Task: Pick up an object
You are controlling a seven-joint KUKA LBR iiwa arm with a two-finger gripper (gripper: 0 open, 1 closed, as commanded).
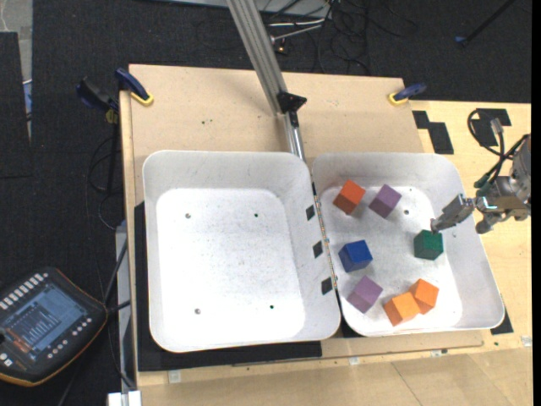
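The pickup is not yet done: the small green cube (428, 245) sits on the floor of the right-hand shallow white bin (473, 311), near its right wall. The pincer (450, 216) hangs just above and beside the cube; how far it is open I cannot tell, and nothing shows in its grip. Closing on a block and lifting it are both left to do.

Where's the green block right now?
The green block sits in the right bin, near its right wall, just below the pincer and above the two orange blocks.
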